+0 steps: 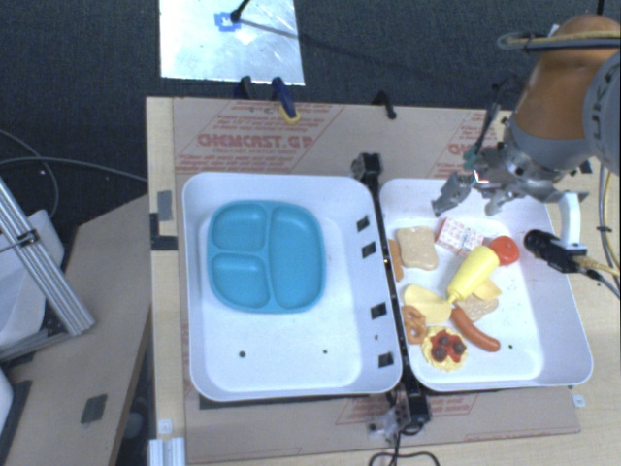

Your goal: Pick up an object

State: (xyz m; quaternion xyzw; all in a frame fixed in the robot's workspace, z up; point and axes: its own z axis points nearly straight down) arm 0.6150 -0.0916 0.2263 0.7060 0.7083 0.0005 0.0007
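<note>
The right bin (pixel 553 352) holds a pile of toy food. In it lie a slice of toast (pixel 417 248), a red-and-white packet (pixel 458 234), a yellow bottle (pixel 473 272), a red tomato (pixel 503 250), a cheese slice (pixel 427 304), a cracker (pixel 475 307), a sausage (pixel 473 328), a pretzel (pixel 415 320) and a small pizza (pixel 446 348). My gripper (pixel 475 196) hangs over the back of this bin, just above the packet. Its fingers are spread, so it is open, with nothing between them.
The left bin (pixel 223 357) holds a blue divided plate (pixel 265 256). A black divider (pixel 380 260) runs between the two bins. A black part on a white bracket (pixel 549 248) juts over the right bin's right side. The grey and orange arm (pixel 568 85) rises at the upper right.
</note>
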